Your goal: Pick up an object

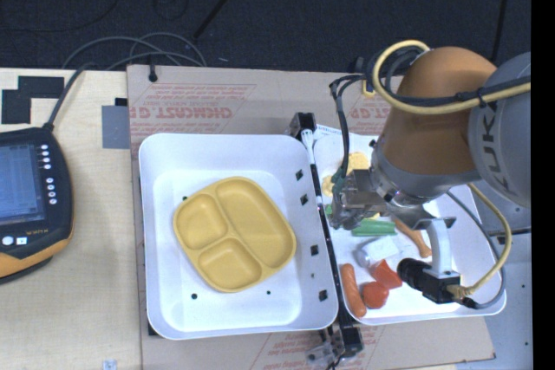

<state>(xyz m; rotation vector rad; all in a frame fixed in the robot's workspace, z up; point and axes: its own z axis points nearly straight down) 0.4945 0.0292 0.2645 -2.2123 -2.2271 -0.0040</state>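
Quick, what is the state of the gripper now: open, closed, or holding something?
Gripper: cannot be told; it is low in the right bin, over the small items, and the wrist hides it.

Even overhead light, soft shadows, slight glare on the white bins [156,186], mildly grainy focus.

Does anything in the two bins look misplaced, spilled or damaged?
Nothing stands out. The yellow three-compartment plastic plate lies flat in the left white bin, and small toy foods, among them an orange carrot-shaped piece, lie loose in the right bin.
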